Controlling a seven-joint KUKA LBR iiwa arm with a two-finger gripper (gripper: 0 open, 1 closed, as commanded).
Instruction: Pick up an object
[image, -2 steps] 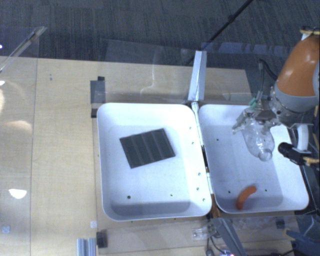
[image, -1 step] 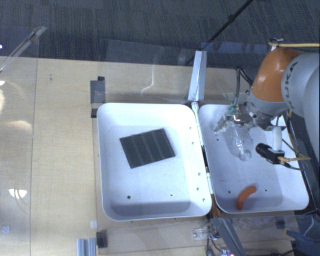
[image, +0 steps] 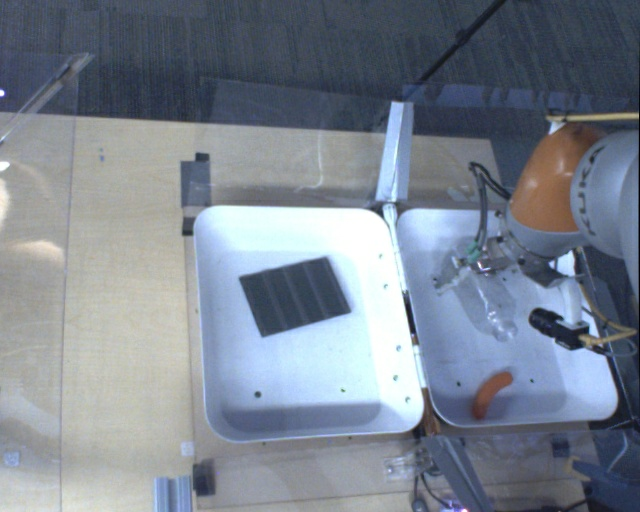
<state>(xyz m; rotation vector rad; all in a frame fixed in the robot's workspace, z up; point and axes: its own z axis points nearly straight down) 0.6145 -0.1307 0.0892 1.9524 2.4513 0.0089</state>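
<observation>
1. Worktop (image: 100, 330): pale wood, bearing 2 shallow white bins side by side, their inner rims touching.

2. Left bin (image: 300, 385): contains 1 item, a dark grey ribbed panel (image: 295, 296). It is rectangular, lies flat and is turned at a slight angle to the bin walls. It sits in the far-left part of the floor, clear of all walls.

3. Right bin (image: 585, 390): contains 1 loose item, a small orange object (image: 491, 394). It is elongated, slightly curved and lies flat near the front wall, left of the bin's centre. Nothing touches it.

4. Arm (image: 545, 195): enters from the right, with its orange band over the far-right part of the right bin.

5. Gripper (image: 497, 318): pale and translucent, pointing down into the middle of the right bin. It is on the far side of the orange object and apart from it. Nothing is seen between the jaws. Against the white bin floor I cannot tell whether the jaws are open or closed.

6. Grey metal bar (image: 394, 155): runs away from the far end of the seam between the 2 bins.
</observation>
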